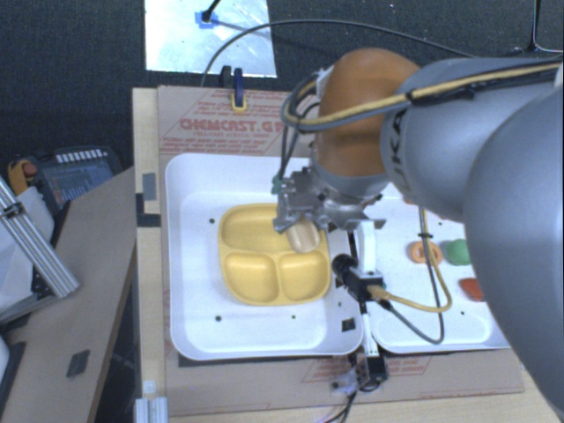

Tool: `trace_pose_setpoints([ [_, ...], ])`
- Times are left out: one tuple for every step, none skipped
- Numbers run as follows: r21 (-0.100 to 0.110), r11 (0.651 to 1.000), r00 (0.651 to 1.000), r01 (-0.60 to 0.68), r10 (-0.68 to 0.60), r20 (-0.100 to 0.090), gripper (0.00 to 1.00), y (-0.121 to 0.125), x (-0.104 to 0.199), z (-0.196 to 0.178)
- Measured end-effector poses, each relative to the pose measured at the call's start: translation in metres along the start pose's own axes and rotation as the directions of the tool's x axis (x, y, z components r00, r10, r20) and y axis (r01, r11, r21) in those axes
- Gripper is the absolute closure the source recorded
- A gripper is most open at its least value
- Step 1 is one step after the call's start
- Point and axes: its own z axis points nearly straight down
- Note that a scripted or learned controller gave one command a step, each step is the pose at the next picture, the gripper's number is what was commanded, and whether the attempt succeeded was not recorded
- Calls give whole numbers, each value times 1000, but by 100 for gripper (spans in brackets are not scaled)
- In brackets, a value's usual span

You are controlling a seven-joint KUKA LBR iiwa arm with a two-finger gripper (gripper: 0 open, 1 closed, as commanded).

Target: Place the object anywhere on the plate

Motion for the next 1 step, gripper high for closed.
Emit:
trace_pose_setpoints([
  [1,1000,1000,-1,1,1,100,-31,52,5],
])
